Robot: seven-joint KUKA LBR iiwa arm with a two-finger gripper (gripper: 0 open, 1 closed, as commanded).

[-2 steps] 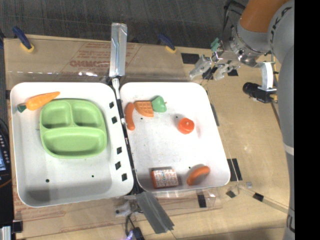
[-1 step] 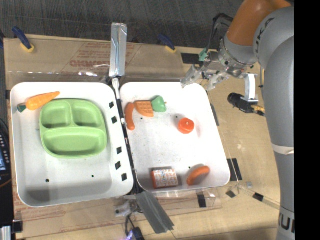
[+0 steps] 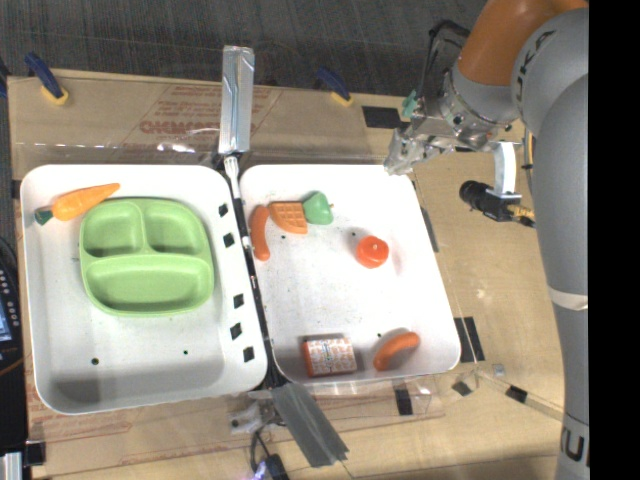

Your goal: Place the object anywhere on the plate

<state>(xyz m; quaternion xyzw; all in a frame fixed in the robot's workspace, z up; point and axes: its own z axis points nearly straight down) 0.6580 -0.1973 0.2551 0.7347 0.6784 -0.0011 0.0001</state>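
Note:
A green sectioned plate [image 3: 147,252] lies in the left bin [image 3: 60,368], with an orange carrot [image 3: 82,200] at the bin's far left corner beside it. The right bin [image 3: 420,218] holds a green pepper [image 3: 318,208], a waffle-like orange piece [image 3: 288,217], an orange sausage [image 3: 259,232], a small orange tomato [image 3: 372,252], a can [image 3: 329,355] and an orange-red piece [image 3: 398,347]. My gripper [image 3: 402,158] hangs over the right bin's far right corner, with nothing visible between its fingers.
A metal divider post [image 3: 236,98] rises at the back between the bins. Blue clamps [image 3: 46,78] hold the cardboard at the back edge. The arm comes in from the upper right over the bench.

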